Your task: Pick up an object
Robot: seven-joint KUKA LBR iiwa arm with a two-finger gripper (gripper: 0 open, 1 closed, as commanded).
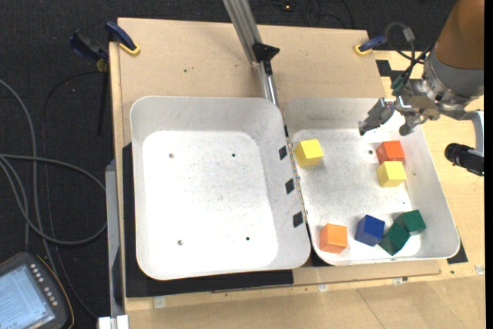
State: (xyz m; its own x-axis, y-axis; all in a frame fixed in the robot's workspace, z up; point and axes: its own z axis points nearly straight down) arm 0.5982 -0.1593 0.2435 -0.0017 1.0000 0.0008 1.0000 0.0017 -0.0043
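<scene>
Blocks are the task's things, and all seven lie in the right bin (439,189): a yellow cube (309,152) alone toward the bin's ten o'clock, an orange cube (390,151) with a second yellow cube (391,173) touching it toward two o'clock, and along the six o'clock edge an orange block (333,237), a blue block (370,229) and two green blocks (404,230) packed together. The left bin (146,166) sits beside it on the desk (192,58).

The gripper (379,117) hangs over the right bin's twelve o'clock wall, up and to eleven o'clock of the orange cube. Its dark fingers read as somewhat spread, with nothing between them, though the slanted view makes the gap hard to judge.

Several things could go wrong, as I judge it. The orange cube and the yellow one below it touch, so a finger coming down there may land on the seam, shove one aside or pinch a corner that slips free. The green pair and the blue block crowd the rim, leaving little room for a finger against the wall. A descent from the present spot would likely meet the bin wall or bare floor and close on air. The lone yellow cube looks like the safest target
</scene>
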